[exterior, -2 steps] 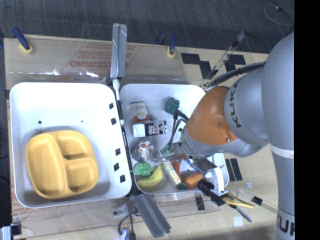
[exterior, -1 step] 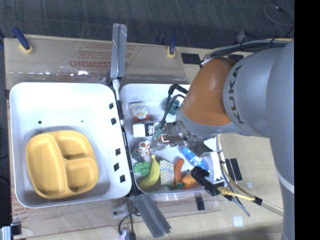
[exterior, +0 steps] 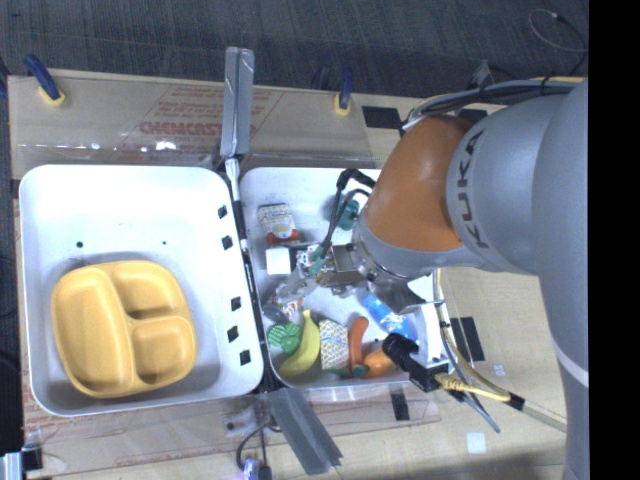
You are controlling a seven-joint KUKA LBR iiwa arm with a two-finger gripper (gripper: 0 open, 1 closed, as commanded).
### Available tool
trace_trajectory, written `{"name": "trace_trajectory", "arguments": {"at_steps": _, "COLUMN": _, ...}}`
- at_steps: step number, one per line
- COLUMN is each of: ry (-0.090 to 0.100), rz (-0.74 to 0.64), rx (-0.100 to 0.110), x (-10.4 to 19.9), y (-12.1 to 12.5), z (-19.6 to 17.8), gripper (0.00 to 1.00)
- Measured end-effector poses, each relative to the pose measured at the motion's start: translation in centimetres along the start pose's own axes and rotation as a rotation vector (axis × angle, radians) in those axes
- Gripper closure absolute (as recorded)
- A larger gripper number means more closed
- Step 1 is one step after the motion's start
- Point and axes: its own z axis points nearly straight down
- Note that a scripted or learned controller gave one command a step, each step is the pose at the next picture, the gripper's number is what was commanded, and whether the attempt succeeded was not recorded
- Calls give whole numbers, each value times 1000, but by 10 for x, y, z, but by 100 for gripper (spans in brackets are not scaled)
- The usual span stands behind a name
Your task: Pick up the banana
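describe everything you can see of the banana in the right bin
The banana is yellow, short and curved, with a smooth skin that shades greenish at its lower end. It looks like a toy fruit. It lies flat near the front left corner of the right bin, among clutter: a green object touches its left side and a patterned packet lies against its right. The gripper is above it in the view, not on it. Nothing covers it.
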Motion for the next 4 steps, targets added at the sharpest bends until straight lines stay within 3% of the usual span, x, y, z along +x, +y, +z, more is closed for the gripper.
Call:
{"name": "trace_trajectory", "arguments": {"at_steps": 1, "ry": -1, "rz": -180, "rx": 0, "x": -42, "y": 35, "z": 24, "gripper": 0}}
{"name": "trace_trajectory", "arguments": {"at_steps": 2, "ry": 2, "rz": -469, "rx": 2, "x": -78, "y": -2, "z": 121, "gripper": 0}}
{"name": "trace_trajectory", "arguments": {"at_steps": 3, "ry": 1, "rz": -474, "rx": -2, "x": -77, "y": 0, "z": 110, "gripper": 100}}
{"name": "trace_trajectory", "arguments": {"at_steps": 4, "ry": -1, "rz": -346, "rx": -2, "x": -37, "y": 0, "z": -17, "gripper": 100}}
